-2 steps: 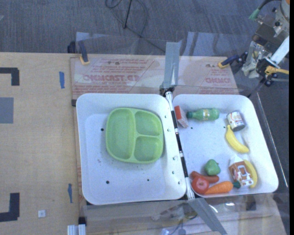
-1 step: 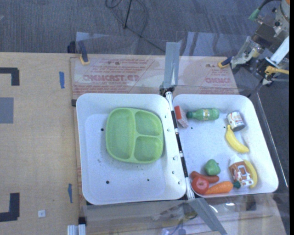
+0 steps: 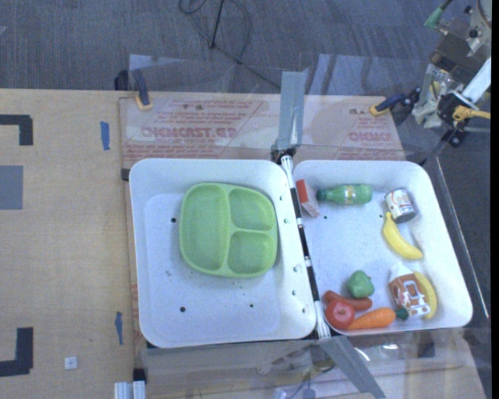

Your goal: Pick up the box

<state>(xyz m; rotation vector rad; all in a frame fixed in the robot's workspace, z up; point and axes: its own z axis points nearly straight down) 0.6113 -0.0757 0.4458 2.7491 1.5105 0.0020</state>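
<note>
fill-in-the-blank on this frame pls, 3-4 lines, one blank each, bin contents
1. The green divided plate lies in the ___ bin.
2. The green bottle lies on its side in the ___ bin.
3. The small red box lies against that bin's ___ wall.
4. The carrot lies next to the ___.

Missing words: left; right; left; tomato

— What do we record beyond the bench?
— We note grey carpet (image 3: 78,39) along the top, with dark cables (image 3: 218,23) lying across it.
— And the bench itself?
— We find a light wooden top (image 3: 54,234) bearing black corner marks (image 3: 19,128), blue tape strips (image 3: 104,135) and printed cardboard (image 3: 195,128).
</note>
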